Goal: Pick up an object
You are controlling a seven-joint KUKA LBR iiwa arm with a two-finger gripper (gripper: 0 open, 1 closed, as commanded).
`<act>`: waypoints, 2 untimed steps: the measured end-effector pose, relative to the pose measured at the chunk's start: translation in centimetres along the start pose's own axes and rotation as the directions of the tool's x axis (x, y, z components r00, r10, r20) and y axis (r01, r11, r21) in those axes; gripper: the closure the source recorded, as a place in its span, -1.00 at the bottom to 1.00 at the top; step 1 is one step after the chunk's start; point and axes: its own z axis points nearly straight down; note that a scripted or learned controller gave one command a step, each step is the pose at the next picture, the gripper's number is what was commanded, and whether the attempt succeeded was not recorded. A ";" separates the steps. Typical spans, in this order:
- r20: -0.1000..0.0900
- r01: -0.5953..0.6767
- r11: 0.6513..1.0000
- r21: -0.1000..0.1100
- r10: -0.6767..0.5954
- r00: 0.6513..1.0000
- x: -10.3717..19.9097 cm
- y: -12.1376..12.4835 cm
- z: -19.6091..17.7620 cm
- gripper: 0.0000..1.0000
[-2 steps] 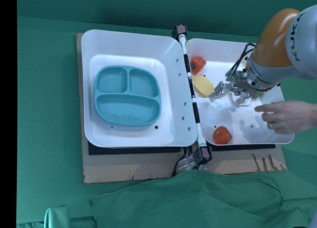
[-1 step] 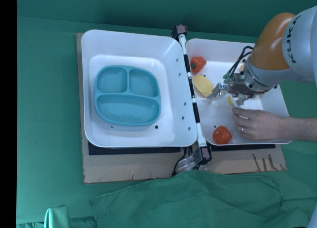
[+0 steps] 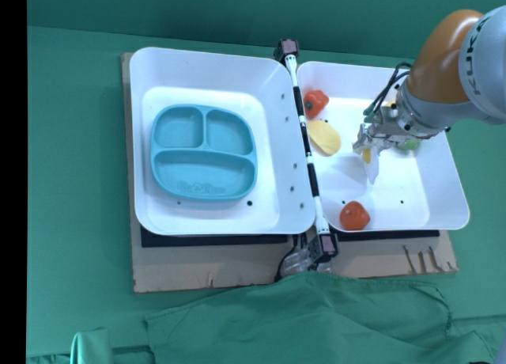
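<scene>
I couldn't tell how the gripper (image 3: 371,158) was set above the right bin (image 3: 443,196); the red pepper (image 3: 355,215) at its near edge looked light, smooth, rounded, best pinched across its middle

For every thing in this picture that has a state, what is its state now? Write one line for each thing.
left bin: holds a blue plate.
blue plate: flat, right side up, nothing in its compartments.
right bin: holds the loose items.
orange pepper: lying near the divider.
yellow piece: lying flat beside the divider.
red item: resting near the front wall.
gripper: low over the right bin.
</scene>
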 end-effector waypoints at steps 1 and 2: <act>-0.010 0.006 1.000 0.024 -0.005 1.000 0.1 -0.3 -6.3 1.00; -0.010 0.006 1.000 0.023 -0.006 1.000 0.4 -0.8 -12.2 1.00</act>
